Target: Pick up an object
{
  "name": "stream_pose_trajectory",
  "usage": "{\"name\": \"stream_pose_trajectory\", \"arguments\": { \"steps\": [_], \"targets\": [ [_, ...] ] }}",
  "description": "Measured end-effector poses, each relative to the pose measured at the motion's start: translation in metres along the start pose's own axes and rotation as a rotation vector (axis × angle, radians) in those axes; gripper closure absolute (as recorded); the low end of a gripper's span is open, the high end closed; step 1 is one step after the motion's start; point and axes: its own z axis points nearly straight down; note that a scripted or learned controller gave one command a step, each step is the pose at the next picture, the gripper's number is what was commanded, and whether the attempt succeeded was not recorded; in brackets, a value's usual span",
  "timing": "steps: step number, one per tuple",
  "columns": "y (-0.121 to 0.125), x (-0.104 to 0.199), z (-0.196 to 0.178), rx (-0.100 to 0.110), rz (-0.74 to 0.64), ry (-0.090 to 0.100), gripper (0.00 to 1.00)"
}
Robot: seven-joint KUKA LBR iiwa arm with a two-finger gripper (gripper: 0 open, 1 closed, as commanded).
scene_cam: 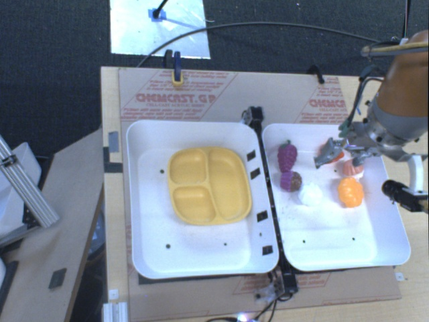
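The bench [221, 89] is taking up most of the shot, with its two white bins sitting side by side on a protective sheet, so it looks like one is meant to feed the other. The left bin [144, 200] is holding a yellow divided tray [208, 184], lying flat in the middle and probably waiting as a drop-off spot.

The right bin [375, 247] is where the loose stuff is clustering, all toward the upper half. The arm [405, 89] is reaching in from the right and hanging over that cluster.

The gripper [343, 154] is hovering low, with its fingers standing apart and nothing between them, so it isn't holding anything. It's sitting right above a small pinkish-orange piece [351, 169], which it's partly covering, so that looks like the target.

Just below that, an orange ball-shaped thing [350, 192] is resting on the bin floor, with a small white lump [310, 194] to its left that's blending into the bin. Two purple pieces are lying near the divider: the upper one [287, 156] and a smaller one [291, 180] below it, touching or nearly so, hard to tell.

My guess is the crowding could be making a clean grab tricky.
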Motion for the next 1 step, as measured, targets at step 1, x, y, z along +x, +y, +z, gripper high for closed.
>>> {"name": "stream_pose_trajectory", "arguments": {
  "steps": [1],
  "targets": [
    [0.0023,0.0002,-0.0058,-0.011,-0.002,-0.001,0.0]
  ]
}}
